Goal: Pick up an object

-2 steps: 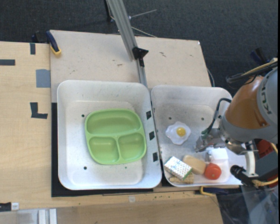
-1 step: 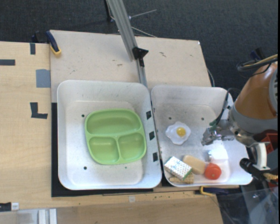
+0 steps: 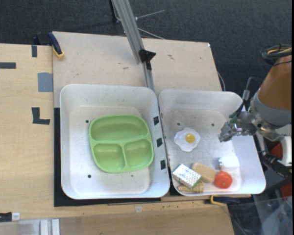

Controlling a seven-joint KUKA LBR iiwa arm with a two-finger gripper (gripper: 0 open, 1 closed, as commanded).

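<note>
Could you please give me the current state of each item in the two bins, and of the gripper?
green tray: flat in left bin, compartments bare
fried egg: flat, yolk up, right bin
small box: lying tilted near front wall
tan block: lying beside box
tomato: resting, ungrasped
gripper: above right bin, holding nothing

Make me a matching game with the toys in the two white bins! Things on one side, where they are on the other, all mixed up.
Things:
1. green plate
2. fried egg
3. red tomato
4. gripper

Places:
A. near the front right corner of the right bin
B. above the right side of the right bin
C. in the left bin
D. around the middle of the right bin

Right pairs: 1-C, 2-D, 3-A, 4-B
</note>
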